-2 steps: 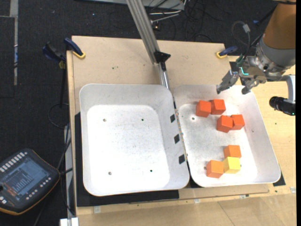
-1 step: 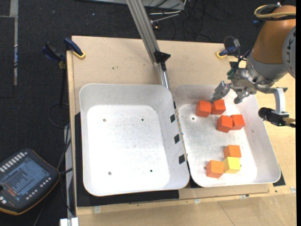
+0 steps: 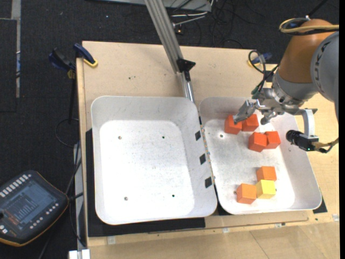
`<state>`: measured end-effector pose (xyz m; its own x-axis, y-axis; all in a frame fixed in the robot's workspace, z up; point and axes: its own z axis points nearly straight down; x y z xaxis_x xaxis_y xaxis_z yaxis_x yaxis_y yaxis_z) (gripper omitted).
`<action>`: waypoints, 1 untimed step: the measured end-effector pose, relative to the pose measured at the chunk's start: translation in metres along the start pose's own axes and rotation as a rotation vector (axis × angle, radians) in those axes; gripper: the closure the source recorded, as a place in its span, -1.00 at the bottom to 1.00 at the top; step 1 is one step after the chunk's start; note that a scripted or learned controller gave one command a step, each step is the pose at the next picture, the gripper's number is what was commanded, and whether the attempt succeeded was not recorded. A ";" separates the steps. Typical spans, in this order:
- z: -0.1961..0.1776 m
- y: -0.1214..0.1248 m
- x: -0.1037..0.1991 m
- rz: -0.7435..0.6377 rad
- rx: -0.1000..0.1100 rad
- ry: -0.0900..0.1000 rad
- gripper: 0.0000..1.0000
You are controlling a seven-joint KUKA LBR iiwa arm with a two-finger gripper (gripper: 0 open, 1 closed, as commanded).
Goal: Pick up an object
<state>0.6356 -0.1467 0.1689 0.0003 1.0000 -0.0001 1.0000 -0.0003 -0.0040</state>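
Several cubes lie in the right bin (image 3: pixel 302 169). Two red-orange cubes (image 3: pixel 233 125) (image 3: pixel 250 124) touch each other at its far left. Another red-orange pair (image 3: pixel 259 142) (image 3: pixel 273 139) sits mid-bin. Two orange cubes (image 3: pixel 266 172) (image 3: pixel 246 193) and a yellow cube (image 3: pixel 267 188) lie near the front. My gripper (image 3: pixel 250 118) hangs over the far pair, open, with its fingers spread to either side of the right cube of that pair. I cannot tell whether the fingers touch it.
The left bin (image 3: pixel 108 144) stands beside the right one on the wooden bench. A slanted metal pole (image 3: pixel 167 36) reaches down to the gap between the bins. A cable and a black part (image 3: pixel 302 139) hang off the wrist at the right bin's far right.
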 end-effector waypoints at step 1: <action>0.052 0.009 0.003 -0.002 -0.012 -0.008 -1.00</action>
<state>0.6446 -0.1438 0.1171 -0.0015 1.0000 -0.0079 1.0000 0.0015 0.0084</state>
